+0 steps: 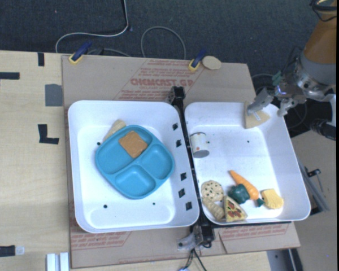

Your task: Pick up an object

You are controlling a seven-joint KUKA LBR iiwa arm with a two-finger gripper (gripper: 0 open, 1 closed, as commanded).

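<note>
- Lying side by side at frame centre are the left bin [82, 168] and the right bin [282, 145].
- Reaching in from the upper right, the grey arm [319, 49] hangs over the right bin's upper right corner.
- A blue divided plate [152, 171] sits in the left bin, carrying a tan square piece [133, 144].
- The gripper [259, 110] pinches a pale tan block [257, 118] between its fingers, just above the bin's rim.
- A carrot [243, 181], yellow piece [272, 199], green toy [238, 194], cookie [212, 191] and pizza slice [234, 210] cluster at the lower right.
- A small cylinder [199, 144] lies near the divider.
</note>
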